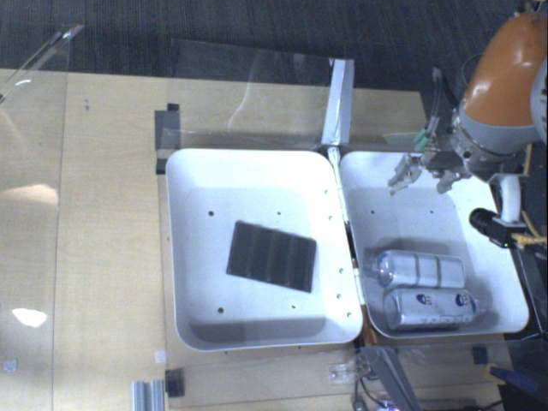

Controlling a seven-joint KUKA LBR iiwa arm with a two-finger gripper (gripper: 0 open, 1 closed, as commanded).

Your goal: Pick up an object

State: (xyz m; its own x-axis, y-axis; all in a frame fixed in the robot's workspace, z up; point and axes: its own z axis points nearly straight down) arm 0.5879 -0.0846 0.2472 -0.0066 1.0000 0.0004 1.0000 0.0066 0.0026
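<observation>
Two white bins are seen side by side on the wooden bench (94, 255). The left bin (197, 195) holds one dark ribbed pad (271, 256), which lies flat and a little turned, near the middle of the floor. The right bin (377, 221) holds two silver cans. The upper can (421, 270) lies on its side in the front half of the bin. The lower can (431, 308) lies on its side just in front of it, along the front wall, and the two appear to be touching along their length.

The arm (505, 75) is seen at the right, with its orange band above the wrist. The gripper (424, 181) is placed over the back part of the right bin, close to the rear wall. Its two fingers are spread apart, and nothing is seen between them. One fingertip (401, 181) points toward the left, near the wall between the bins.

The cans lie well apart from the gripper, toward the front of the same bin. The pad lies in the other bin, to the left of the gripper and farther from it than the cans. Bare white floor is seen between the gripper and the upper can.
</observation>
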